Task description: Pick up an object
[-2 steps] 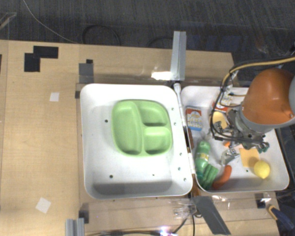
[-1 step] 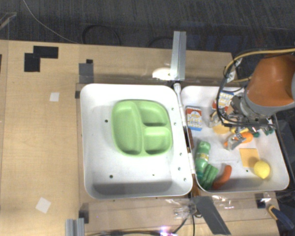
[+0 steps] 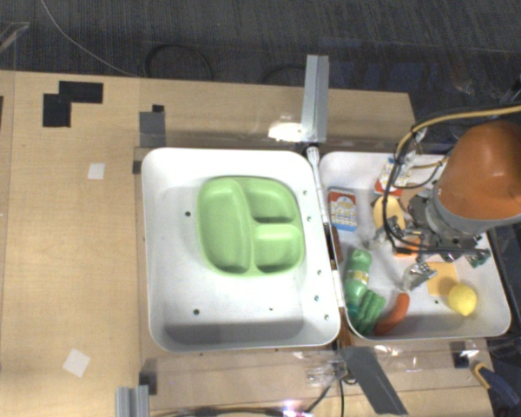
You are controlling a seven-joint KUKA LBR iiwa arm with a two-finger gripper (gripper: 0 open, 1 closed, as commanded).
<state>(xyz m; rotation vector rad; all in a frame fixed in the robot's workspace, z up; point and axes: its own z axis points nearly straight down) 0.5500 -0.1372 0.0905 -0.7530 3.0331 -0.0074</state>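
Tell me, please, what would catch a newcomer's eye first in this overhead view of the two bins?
The light green divided tray stands out first, lying alone in the middle of the left bin. Next comes the arm's big orange band, hanging over the right bin. That bin holds a cluster of small items: a yellow lemon near the right wall, and a green bottle and a small red-and-white carton towards the left wall.
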